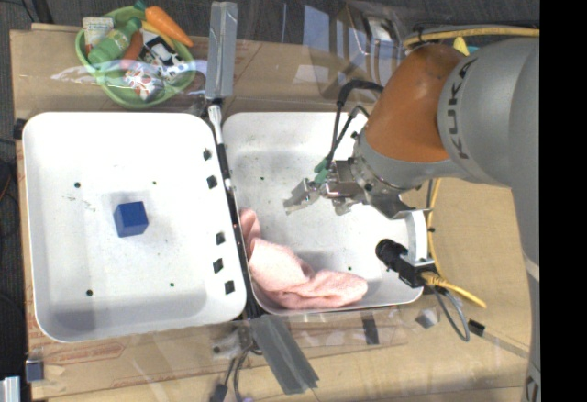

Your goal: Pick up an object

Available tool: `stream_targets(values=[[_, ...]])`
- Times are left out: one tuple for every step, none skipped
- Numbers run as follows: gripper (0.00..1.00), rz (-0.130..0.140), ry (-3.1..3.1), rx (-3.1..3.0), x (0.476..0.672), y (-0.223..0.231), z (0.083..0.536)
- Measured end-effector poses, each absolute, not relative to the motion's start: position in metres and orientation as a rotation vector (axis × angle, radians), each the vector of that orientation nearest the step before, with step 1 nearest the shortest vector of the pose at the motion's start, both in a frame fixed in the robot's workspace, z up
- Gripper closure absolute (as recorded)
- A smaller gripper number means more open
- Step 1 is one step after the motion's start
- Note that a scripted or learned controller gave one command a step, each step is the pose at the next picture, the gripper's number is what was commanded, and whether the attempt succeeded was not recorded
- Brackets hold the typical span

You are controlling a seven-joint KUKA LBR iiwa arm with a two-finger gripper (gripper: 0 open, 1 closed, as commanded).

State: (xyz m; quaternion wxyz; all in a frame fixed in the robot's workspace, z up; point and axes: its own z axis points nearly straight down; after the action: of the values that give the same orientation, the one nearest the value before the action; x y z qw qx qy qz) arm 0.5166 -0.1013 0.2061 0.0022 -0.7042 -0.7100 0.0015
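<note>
A blue cube (131,217) rests on the floor of the left bin (55,143). A pink cloth (293,273) lies crumpled along the near left edge of the right bin (275,129). My gripper (307,194) hangs over the middle of the right bin, pointing left, above and behind the cloth. Its fingers (295,199) show nothing between them, and their tips sit close together. The grey arm with its orange band (417,111) covers the right part of that bin.
A green bowl (138,56) of toy food and packets stands behind the left bin. A divider with black clips (220,207) separates the two bins. Yellow and black cables (440,285) trail at the right bin's near right corner.
</note>
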Motion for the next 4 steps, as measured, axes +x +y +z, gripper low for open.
stream_targets(values=[[0.00, 0.003, -2.289, -2.146, 0.496, -0.106, 0.095], [0.00, 0.003, -2.289, -2.148, 0.496, -0.106, 0.095], [0.00, 0.003, -2.289, -2.147, 0.496, -0.106, 0.095], [0.00, 0.003, -2.181, -2.259, 0.540, -0.122, 0.173]])
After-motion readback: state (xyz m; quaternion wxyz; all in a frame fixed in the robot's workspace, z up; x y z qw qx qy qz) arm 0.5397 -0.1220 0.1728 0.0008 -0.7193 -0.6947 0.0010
